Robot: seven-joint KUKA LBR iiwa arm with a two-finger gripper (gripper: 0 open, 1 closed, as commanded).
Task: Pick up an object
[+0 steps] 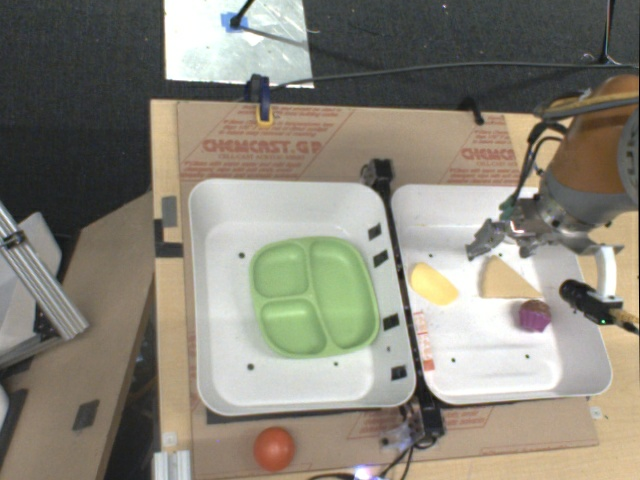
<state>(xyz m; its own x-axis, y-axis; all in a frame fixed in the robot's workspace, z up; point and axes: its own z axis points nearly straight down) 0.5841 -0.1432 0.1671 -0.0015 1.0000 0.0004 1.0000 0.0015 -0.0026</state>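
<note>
Objects sat in the right bin [500, 373]: yellow piece [433, 283] near its left wall, tan wedge [507, 281] mid-bin, purple piece [534, 315] just right of and below the wedge. I had the gripper [506, 240] hovering over the wedge's upper edge, touching nothing as far as I could see. Jaws looked spread, possibly, view was poor there. Left bin [290, 198] held a green divided tray [313, 296]. Orange ball [273, 448] sat on the counter [300, 133] below the left bin.

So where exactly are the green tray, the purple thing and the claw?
green tray [315, 296]: camera view, on the divider ridge at its middle.
purple thing [534, 315]: camera view, on its rounded top.
claw [497, 239]: camera view, between its fingertips, over the right bin.
</note>
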